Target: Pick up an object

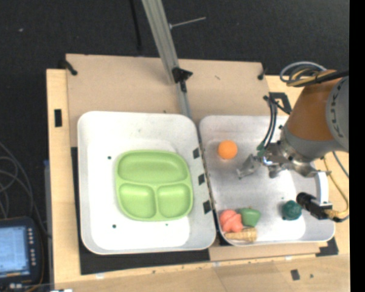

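The gripper (250, 168) stands open and holds nothing; the orange ball (227, 150) lies near, toward its upper left.

No words or numbers can be read here. The small screen (11, 248) at the bottom left glows with pale lines, but they are too blurry to make out. Nothing on the bins or the worktop carries a label.

Arm (334, 111) is showing a grey shell with a broad orange band above the wrist. Dark cables are looping beside the band. Gripper (260, 165) is presenting as metallic grey, with small dark fittings.
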`<act>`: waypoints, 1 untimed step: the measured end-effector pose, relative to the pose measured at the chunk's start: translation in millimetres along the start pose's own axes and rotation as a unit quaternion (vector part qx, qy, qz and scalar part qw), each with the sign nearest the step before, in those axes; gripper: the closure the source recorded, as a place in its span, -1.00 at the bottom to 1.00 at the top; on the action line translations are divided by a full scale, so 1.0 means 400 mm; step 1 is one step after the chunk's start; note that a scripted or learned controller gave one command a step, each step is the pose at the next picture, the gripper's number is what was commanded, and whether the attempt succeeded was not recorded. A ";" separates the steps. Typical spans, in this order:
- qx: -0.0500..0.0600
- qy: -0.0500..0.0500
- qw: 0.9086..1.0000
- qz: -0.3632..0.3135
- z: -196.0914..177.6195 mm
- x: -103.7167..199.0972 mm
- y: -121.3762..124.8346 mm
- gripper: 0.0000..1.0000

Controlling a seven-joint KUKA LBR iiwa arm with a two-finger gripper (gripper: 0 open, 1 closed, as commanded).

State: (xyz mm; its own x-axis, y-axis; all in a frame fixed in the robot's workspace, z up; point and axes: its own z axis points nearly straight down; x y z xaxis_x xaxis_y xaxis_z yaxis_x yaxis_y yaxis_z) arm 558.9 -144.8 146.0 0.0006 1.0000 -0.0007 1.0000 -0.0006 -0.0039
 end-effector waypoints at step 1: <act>-0.001 0.000 1.000 0.000 0.118 -0.002 0.000 -1.00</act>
State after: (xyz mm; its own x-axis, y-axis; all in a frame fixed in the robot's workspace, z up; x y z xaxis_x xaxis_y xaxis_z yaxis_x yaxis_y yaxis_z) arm 558.7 -145.8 98.8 0.0007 1.0000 -0.0016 1.0000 -0.0007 -0.0012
